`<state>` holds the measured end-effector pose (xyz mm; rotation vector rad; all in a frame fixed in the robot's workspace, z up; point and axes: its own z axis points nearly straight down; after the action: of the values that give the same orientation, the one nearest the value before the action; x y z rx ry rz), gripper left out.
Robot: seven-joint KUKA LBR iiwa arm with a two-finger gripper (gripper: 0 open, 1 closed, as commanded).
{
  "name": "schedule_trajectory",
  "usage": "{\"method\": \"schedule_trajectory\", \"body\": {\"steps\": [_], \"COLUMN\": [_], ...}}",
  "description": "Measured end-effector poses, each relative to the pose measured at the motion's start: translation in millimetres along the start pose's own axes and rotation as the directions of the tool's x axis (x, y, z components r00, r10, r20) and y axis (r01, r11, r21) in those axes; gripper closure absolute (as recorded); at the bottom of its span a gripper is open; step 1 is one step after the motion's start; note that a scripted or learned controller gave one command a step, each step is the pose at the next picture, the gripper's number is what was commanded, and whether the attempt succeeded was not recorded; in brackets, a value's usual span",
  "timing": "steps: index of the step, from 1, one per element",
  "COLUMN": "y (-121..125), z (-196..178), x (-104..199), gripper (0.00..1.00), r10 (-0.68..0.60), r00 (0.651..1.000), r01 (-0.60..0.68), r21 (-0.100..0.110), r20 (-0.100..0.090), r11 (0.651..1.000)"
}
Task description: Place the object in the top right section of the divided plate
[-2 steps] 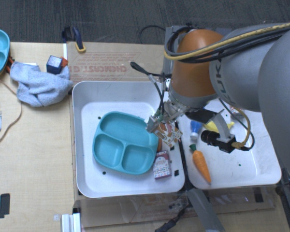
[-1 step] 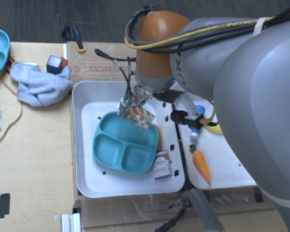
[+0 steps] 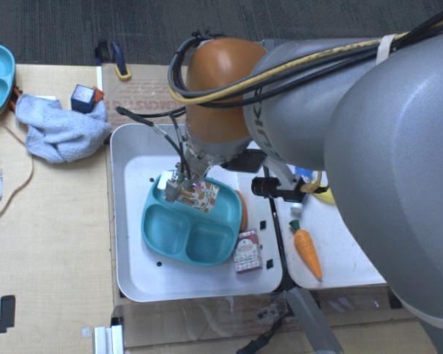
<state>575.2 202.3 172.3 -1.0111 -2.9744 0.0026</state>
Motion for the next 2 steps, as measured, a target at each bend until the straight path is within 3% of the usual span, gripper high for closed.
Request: {"method": "schedule_trajectory", "body": {"steps": [1,2], "y": [0.0,-0.5], "z": [-0.2,-9.3], "x": [-0.2,-1.7], "gripper": [0.0,1.0], "r10": [0.001,0.002], "r00": [1.0,1.0], "r01": [-0.001,-0.002], "r21": [0.0,0.0], "r20": [0.0,0.001], "r11": [1.0,1.0]}}
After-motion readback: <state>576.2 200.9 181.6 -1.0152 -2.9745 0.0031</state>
